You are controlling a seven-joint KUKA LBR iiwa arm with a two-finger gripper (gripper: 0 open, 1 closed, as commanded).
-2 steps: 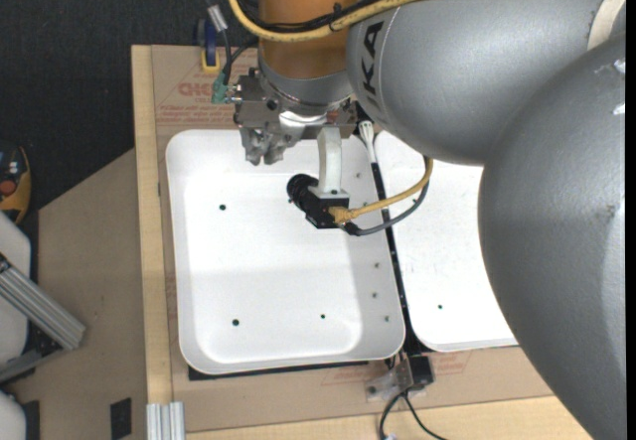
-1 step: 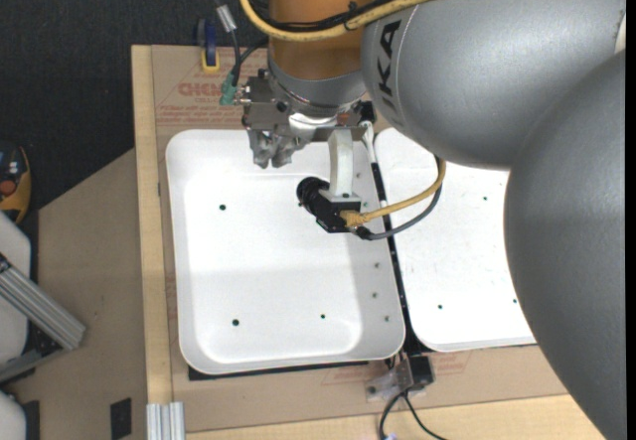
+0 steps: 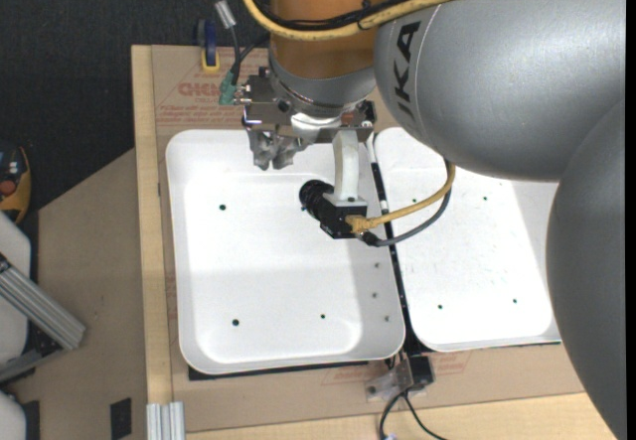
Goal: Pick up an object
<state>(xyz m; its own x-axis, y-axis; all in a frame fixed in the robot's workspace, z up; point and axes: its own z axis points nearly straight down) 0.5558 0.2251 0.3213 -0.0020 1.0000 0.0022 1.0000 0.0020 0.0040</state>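
My gripper (image 3: 273, 156) hangs under the orange wrist band (image 3: 328, 1), over the far edge of the left white bin (image 3: 258, 319). It sits low, close to the bin's back wall. A black cable fitting (image 3: 326, 207) with a yellow cable juts out from the wrist over the middle of that bin. The bin floor that I see bears a few small dark dots. The large grey arm (image 3: 517, 61) covers the far part of the right white bin (image 3: 487, 309).
Both bins rest on a brown cardboard sheet (image 3: 159, 229). A small blue and yellow clamp (image 3: 209, 46) stands at the sheet's far left corner. A metal rail (image 3: 40, 309) lies off the bench at left. A cable plug (image 3: 412, 373) sits at the front edge.
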